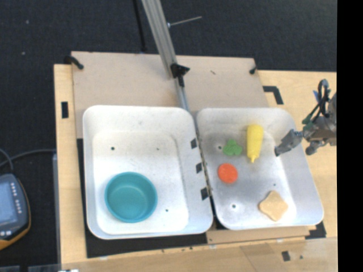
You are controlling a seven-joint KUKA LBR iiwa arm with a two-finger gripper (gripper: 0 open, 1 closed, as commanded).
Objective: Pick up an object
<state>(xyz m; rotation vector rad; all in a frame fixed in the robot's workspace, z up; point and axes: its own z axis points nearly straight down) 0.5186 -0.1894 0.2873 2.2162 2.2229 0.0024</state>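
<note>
Approach under way: my end effector, fingers apart and holding nothing, hangs at the right bin's far edge near the yellow object lying inside, which I judge my next descent must straddle.

A robotics lab test station.
Two shallow white plastic bins sit side by side on a pale wooden bench; behind them rises a slanted aluminium rail, left lies a handheld control pendant.

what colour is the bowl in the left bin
Teal, a blue-green. The bowl shows best in the camera view, sitting in the left bin.
</note>
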